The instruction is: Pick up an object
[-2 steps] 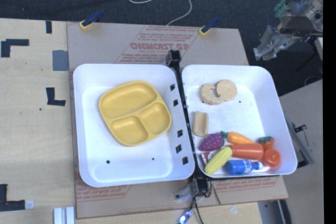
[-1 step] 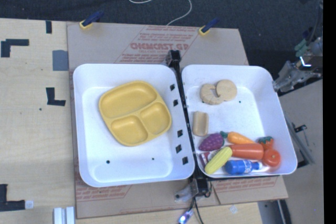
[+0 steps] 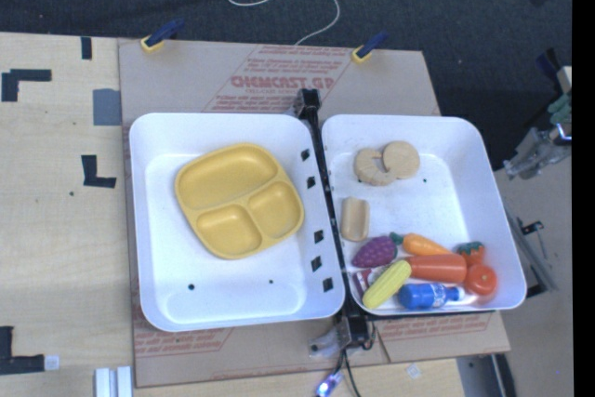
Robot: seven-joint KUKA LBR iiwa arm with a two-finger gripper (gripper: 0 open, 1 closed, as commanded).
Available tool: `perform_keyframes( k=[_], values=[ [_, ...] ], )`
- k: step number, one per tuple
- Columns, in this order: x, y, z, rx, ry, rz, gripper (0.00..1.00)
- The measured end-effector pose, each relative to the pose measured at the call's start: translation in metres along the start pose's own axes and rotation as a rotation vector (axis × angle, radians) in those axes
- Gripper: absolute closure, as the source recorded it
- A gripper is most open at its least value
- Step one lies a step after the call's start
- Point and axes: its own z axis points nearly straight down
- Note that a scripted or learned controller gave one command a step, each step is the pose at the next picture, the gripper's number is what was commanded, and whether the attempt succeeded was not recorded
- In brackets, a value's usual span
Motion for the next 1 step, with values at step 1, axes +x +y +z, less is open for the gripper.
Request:
perform_keyframes(
  k=[1],
  values=[
    [-0.0291,0.0007,0.0216,0.000,0.000,0.000,1.00]
  ],
)
